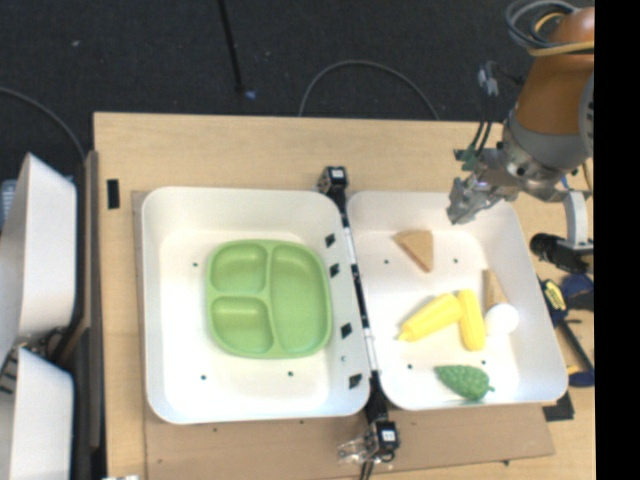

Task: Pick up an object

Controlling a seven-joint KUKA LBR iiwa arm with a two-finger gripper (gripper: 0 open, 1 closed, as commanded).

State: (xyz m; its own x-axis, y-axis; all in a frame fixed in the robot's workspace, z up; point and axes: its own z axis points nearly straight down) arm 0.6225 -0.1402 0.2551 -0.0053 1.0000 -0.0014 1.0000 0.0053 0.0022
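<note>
Two white bins sit side by side on the wooden bench [250, 148], seen from the single overhead camera. The left bin [170, 238] carries a green divided plate [269, 299] with three compartments, lying flat near its middle. The right bin [530, 358] contains the loose items: a tan wedge [415, 247] toward the upper middle, two yellow corn cobs [445, 317] touching each other at an angle near the centre, a white ball [501, 318] just beside the cobs on their right, and a green bumpy piece [463, 381] near the lower edge. A slim tan piece [492, 288] lies just above the ball, though what it is stays hard to make out.

The arm [555, 88] comes in from the right, its orange band above the grey wrist. The gripper [466, 208] hangs over the upper right corner of the right bin, above and to the right of the tan wedge and apart from it. Nothing shows between its tips, and from this angle it is not possible to tell how the pincer is set. All pickable items rest on the bin floor, well apart from the green plate.
</note>
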